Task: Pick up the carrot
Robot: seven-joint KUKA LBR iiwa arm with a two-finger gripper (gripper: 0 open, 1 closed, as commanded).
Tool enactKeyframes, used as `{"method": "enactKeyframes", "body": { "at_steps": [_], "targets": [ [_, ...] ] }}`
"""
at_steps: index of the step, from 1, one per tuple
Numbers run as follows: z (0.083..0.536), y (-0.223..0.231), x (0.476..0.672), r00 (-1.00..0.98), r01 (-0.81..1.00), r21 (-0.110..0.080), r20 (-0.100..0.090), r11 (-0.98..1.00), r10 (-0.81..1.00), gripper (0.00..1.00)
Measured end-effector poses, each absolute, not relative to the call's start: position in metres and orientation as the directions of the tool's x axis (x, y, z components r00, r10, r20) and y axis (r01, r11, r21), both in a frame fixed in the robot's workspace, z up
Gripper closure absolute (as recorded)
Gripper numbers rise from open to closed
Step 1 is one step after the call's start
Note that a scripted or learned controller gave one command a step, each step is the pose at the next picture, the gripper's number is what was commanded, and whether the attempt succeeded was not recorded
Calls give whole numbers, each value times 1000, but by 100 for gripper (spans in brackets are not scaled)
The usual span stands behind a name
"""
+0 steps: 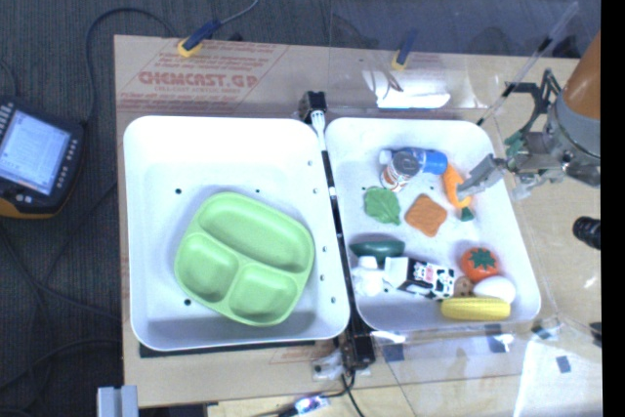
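Note:
The carrot (453, 184) is a small orange piece with a green end, lying in the right bin (503, 210) near its right wall, just below a blue can (418, 160). My gripper (481, 175) reaches in over the bin's right wall, and its tip sits right beside the carrot's upper right side. The view does not settle whether it touches the carrot. The grey wrist with its orange band (586, 88) stands at the right edge.
The right bin also holds a green leaf (383, 205), an orange square (427, 214), a tomato (479, 262), a white egg (494, 289), a yellow corn cob (476, 309) and a green-capped bottle (377, 250). A green divided plate (246, 256) lies in the left bin (156, 161).

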State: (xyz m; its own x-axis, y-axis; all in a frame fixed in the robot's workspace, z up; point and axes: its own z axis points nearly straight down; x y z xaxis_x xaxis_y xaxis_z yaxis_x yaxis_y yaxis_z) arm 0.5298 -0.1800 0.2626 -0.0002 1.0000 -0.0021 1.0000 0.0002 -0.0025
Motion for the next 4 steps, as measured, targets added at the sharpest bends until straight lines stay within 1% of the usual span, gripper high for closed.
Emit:
{"method": "enactKeyframes", "body": {
  "at_steps": [1,2,3,4],
  "targets": [
    [131,-197,579,-156,988,-15,4,156,988,0],
    [91,-172,580,-169,986,5,-4,169,986,0],
    [102,-173,582,-168,986,13,-8,168,986,100],
    [174,-161,590,92,996,2,-3,-92,996,100]
  ]
}}
